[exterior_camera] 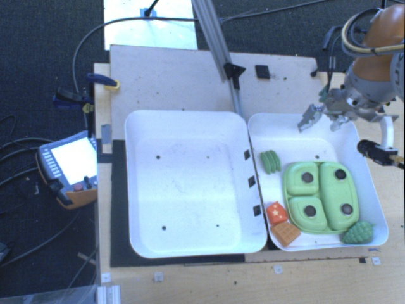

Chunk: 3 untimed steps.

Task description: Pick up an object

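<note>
The gripper (323,118) hung over the right bin's (370,170) far edge, fingers spread apart, grasping nothing. Below it in that bin lay a small ribbed green piece (271,161), a green four-cup tray (321,196), orange blocks (281,223) and a knobbly green lump (358,232).

Right bin (259,128): tray (319,197) centre, pod (271,161) to its left, blocks (281,223) in front.
</note>
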Motion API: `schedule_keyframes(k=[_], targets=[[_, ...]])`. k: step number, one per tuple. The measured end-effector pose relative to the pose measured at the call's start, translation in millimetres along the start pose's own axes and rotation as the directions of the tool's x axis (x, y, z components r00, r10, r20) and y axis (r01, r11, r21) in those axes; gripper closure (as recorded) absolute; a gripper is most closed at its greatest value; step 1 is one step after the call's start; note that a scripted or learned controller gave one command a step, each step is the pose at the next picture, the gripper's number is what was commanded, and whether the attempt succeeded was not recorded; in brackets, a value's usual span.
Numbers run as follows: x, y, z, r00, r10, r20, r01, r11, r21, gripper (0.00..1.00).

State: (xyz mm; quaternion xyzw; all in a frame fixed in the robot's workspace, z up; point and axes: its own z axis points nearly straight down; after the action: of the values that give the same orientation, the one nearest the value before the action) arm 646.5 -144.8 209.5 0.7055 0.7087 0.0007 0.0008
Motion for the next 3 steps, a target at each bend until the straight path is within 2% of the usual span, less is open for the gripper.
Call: schedule_keyframes(k=[2, 3], targets=[[-5, 10, 112, 1.0, 0.0, 0.0, 0.0, 1.0, 0.004, 0.0], [-5, 10, 125, 1.0, -0.002, 0.001, 0.002, 1.0, 0.001, 0.0]])
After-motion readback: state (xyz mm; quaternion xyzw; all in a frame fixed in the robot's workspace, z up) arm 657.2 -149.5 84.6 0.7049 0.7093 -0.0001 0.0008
